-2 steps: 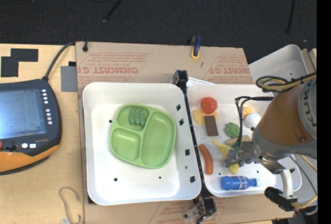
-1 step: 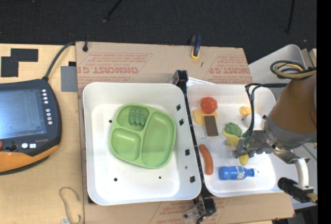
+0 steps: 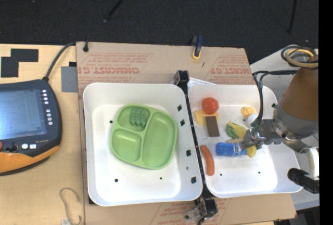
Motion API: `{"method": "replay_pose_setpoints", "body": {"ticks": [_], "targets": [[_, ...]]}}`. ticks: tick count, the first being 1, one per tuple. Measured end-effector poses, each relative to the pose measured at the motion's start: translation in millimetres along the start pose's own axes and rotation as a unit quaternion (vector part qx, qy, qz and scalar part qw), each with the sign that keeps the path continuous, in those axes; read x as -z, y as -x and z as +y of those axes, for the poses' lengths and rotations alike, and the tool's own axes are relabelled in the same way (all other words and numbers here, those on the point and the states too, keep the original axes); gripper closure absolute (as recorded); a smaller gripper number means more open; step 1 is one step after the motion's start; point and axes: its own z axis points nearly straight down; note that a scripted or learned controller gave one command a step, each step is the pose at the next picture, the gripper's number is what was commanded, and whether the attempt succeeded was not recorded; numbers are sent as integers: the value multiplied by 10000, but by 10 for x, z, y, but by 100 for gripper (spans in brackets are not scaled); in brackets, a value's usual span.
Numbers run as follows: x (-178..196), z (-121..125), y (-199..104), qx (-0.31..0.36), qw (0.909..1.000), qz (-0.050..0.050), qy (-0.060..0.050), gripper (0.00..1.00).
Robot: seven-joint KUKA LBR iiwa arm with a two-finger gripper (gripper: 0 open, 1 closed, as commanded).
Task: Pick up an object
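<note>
The right bin (image 3: 244, 187) holds a red ball (image 3: 210, 105), a brown block (image 3: 212, 126), a yellow-green toy (image 3: 234, 129), a blue object (image 3: 225, 149), an orange sausage-shaped piece (image 3: 208, 160) and a small yellow piece (image 3: 247, 111). My gripper (image 3: 248, 141) is low in this bin, at the right end of the blue object and just below the yellow-green toy. Another yellow bit (image 3: 252, 151) shows right under it. The dark gripper body hides what lies beneath it.
The left bin (image 3: 104, 182) carries a green divided plate (image 3: 156, 146) with a small green item (image 3: 138, 116) in its top-left compartment. A teach pendant (image 3: 26, 120) lies on the bench at far left. A blue-yellow clamp (image 3: 197, 48) sits at the cardboard's back edge.
</note>
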Motion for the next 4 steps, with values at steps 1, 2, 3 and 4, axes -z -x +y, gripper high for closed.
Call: {"method": "replay_pose_setpoints", "body": {"ticks": [1, 2, 3, 4], "targets": [[234, 4, 9, -2, 10000, 1, -3, 100], [307, 44, -489, 20, 10000, 12, -12, 100], [358, -14, -953, 13, 10000, 10, -25, 100], [403, -47, -1485, 23, 10000, 9, -21, 100]]}}
